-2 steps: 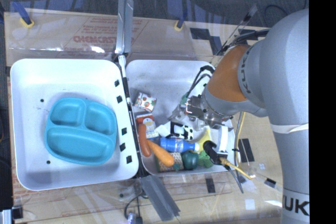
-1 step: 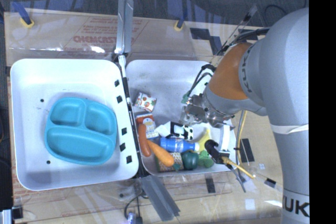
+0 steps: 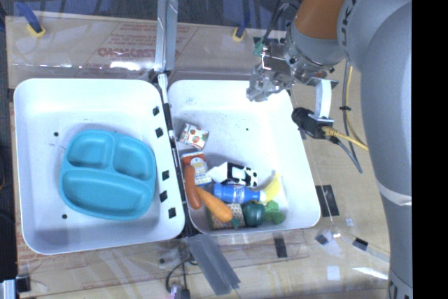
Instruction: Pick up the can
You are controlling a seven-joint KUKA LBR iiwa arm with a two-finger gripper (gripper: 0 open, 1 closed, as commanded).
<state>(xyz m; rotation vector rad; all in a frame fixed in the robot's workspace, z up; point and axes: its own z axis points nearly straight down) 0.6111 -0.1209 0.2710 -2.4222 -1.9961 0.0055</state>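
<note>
A blue can lies on its side in the front part of the right bin, packed among other items. My gripper hangs over the back edge of that bin, well behind the can and apart from it. Between the gripper and the pile lies bare bin floor. I see nothing held under the gripper.
Around the can lie an orange carrot, a yellow banana, a black-and-white item, green items and a small carton. The left bin holds a blue divided plate. A metal divider stands between the bins.
</note>
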